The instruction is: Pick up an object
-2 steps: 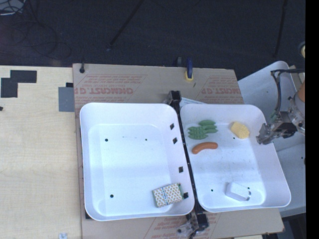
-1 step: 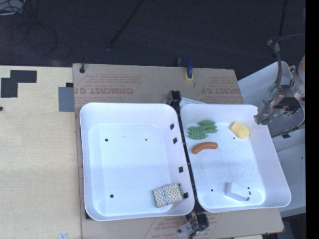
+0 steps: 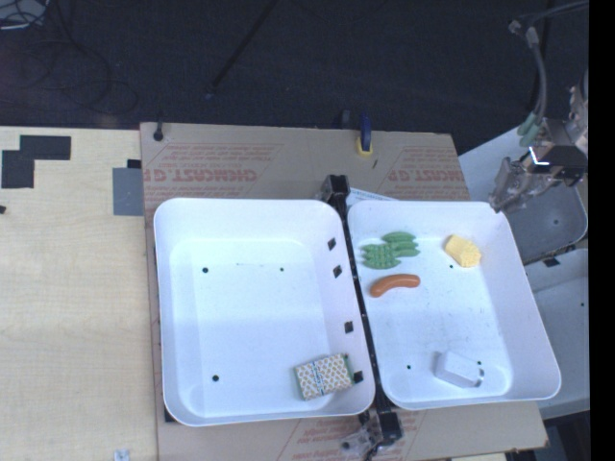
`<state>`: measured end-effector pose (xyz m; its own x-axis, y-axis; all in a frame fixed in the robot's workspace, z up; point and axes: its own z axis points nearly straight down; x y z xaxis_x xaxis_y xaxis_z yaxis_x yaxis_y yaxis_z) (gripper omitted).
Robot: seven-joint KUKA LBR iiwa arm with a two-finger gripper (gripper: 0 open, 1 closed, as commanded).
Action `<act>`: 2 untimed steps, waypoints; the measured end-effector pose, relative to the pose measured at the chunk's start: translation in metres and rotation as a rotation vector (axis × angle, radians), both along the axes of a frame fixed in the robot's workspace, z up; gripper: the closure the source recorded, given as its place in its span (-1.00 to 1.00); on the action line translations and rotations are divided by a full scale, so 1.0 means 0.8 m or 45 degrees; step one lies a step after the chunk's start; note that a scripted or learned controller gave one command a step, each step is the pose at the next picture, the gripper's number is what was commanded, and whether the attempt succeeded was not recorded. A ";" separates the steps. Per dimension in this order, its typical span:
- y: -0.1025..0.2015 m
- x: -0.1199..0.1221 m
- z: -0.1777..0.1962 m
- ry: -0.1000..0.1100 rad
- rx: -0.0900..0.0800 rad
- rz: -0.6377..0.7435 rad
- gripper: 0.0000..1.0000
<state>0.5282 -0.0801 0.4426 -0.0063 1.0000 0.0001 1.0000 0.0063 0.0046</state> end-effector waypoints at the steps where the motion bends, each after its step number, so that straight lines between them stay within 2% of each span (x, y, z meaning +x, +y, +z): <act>1: 0.057 0.008 0.099 0.002 -0.001 -0.004 1.00; 2: 0.110 0.033 0.118 0.009 -0.001 -0.009 1.00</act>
<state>0.5544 0.0078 0.5370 0.0011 1.0000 -0.0006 1.0000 -0.0011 -0.0026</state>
